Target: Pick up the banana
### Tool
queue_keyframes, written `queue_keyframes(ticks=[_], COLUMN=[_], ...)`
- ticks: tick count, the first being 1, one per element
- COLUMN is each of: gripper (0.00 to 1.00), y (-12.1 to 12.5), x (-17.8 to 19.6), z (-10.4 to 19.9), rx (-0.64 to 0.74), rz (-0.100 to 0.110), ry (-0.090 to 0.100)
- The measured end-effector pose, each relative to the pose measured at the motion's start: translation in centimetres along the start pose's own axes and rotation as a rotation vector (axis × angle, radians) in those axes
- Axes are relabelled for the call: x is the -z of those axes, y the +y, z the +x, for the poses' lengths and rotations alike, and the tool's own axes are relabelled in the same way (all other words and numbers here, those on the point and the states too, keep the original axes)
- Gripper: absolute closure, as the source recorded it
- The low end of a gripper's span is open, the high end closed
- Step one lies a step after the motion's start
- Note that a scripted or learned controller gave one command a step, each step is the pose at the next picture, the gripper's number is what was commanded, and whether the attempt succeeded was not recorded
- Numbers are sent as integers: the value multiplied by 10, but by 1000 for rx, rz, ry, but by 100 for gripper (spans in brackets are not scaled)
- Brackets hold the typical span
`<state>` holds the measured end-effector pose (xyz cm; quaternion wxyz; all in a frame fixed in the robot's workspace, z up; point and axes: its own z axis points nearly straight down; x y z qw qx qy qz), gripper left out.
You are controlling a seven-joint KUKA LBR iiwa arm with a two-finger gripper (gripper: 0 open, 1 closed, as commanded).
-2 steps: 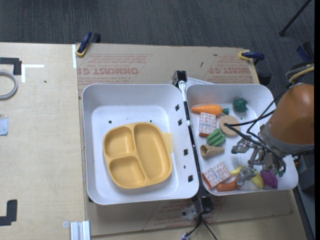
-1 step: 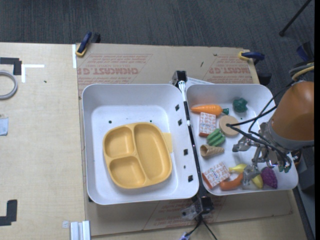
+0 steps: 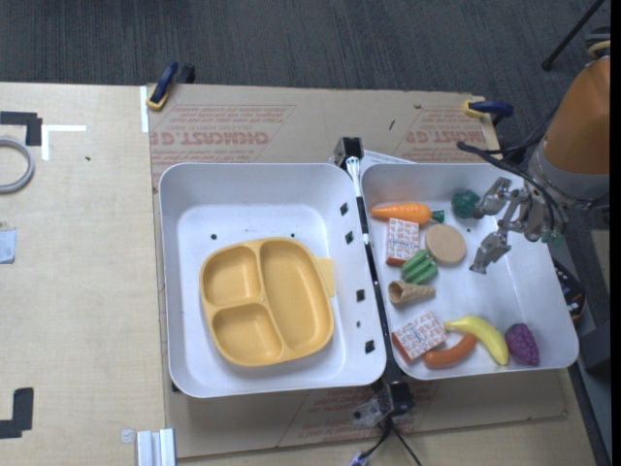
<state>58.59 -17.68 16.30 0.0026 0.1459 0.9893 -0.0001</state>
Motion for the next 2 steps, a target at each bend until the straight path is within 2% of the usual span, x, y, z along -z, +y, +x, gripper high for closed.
queue_keyframes(ticks=[1,2], gripper=[0,0], y=[-24,-4], x=[-40,-70], z=[96,87], rx=[-99,142], rz=[1,0], ry=[4,4])
